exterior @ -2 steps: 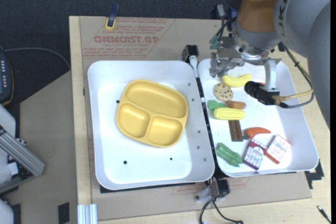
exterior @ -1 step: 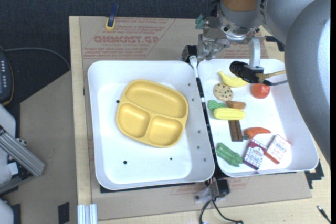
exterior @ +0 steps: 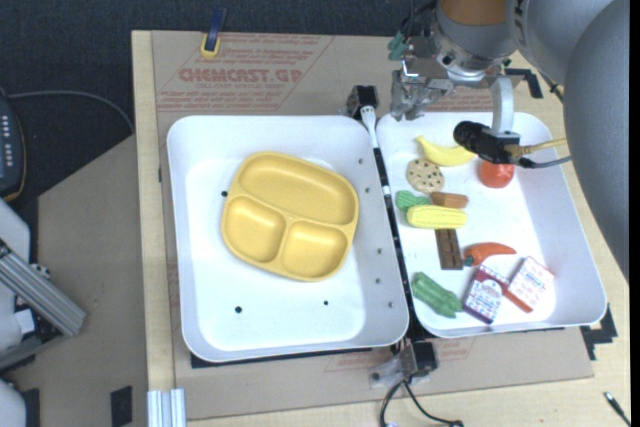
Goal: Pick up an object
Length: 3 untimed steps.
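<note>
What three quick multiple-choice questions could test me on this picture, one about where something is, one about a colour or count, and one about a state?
1. Where does the yellow divided plate lie?
A. in the left bin
B. in the right bin
C. on the cardboard outside the bins

2. How many compartments does that plate have?
A. two
B. three
C. five

3. What is the gripper doing?
A. lifting the banana
B. pressing on the plate
C. hanging over the far edge of the right bin with nothing seen between its fingers

Answers: 1 A, the plate sits alone in the left bin. 2 B, one long section and two smaller ones show. 3 C, the banana lies on the bin floor beside the cookie, apart from the gripper.
</note>
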Tool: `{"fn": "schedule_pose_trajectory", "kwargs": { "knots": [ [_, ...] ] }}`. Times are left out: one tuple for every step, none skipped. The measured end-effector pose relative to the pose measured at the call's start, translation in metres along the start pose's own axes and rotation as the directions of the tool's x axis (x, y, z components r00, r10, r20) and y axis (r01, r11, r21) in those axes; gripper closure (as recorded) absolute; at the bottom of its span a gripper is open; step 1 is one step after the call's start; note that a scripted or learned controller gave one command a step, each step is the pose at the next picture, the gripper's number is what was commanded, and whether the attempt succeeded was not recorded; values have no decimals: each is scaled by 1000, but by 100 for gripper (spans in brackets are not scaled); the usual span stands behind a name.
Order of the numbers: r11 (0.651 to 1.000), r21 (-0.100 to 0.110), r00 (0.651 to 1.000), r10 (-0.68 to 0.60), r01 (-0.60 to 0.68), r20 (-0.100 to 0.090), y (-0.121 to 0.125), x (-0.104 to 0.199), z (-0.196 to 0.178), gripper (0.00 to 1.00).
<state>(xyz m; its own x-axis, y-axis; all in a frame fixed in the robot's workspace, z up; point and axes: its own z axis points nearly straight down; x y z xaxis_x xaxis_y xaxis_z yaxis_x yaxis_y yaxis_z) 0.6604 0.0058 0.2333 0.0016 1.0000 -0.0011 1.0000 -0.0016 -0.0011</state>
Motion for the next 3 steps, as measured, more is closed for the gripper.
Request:
{"fn": "schedule_pose_trajectory", "kwargs": {
  "knots": [
    [1000, -2, 1000, -2, 2, 0, 0, 8, -2, 100],
    [1000, -4, 1000, -3, 3, 1, 9, 6, 3, 100],
    [1000, 0, 1000, -2, 2, 0, 10, 11, 9, 100]
  ]
}}
